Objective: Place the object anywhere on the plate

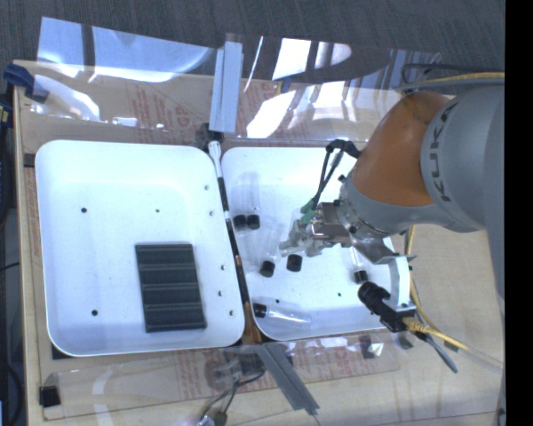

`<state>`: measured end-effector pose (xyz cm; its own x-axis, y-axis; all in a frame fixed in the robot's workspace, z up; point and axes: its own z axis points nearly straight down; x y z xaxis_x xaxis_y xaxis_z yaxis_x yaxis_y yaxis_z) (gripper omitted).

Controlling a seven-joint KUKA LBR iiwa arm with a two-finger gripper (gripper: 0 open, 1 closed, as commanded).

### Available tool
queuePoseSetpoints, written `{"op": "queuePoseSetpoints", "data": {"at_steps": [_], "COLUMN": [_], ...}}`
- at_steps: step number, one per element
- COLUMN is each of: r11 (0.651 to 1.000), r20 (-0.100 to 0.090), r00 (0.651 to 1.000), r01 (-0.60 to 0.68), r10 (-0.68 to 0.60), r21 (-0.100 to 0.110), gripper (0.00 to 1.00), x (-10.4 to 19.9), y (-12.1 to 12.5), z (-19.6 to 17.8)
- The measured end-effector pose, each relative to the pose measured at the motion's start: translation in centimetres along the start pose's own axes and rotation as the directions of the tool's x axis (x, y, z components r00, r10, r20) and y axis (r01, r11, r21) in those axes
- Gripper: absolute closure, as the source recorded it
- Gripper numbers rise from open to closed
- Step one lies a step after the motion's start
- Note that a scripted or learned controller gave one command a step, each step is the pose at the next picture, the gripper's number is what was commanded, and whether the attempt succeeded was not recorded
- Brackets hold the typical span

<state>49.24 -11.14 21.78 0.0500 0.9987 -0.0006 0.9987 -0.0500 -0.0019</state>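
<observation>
A dark ribbed rectangular plate [169, 287] lies flat in the left bin [71, 176], toward its front. Several small black objects lie in the right bin [275, 171]: one pair [245, 222] near the divider, one [267, 268] further forward, and one [294, 262] just under the gripper's tip. My gripper [307, 240] hangs low over the middle of the right bin, pointing left, with the arm's orange band [395, 162] behind it. Its metal parts blur together from this angle. No object is visibly held.
Another small black piece [260, 310] and a clear plastic scrap [290, 310] lie near the right bin's front wall. A black fitting [379, 302] and cables hang from the arm at the bin's right front corner. A raised divider [228, 238] separates the bins.
</observation>
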Motion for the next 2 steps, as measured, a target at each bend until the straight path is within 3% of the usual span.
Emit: {"op": "queuePoseSetpoints", "data": {"at_steps": [1,2], "r11": [1.000,0.970], "r20": [-0.001,-0.002], "r00": [1.000,0.970], "r01": [-0.019,-0.241], "r10": [0.019,0.241], "r21": [0.004,0.001], "gripper": [1.00,1.00], "x": [7.5,17.0], "y": [0.2,-2.4], "z": [2.7,-4.9]}}
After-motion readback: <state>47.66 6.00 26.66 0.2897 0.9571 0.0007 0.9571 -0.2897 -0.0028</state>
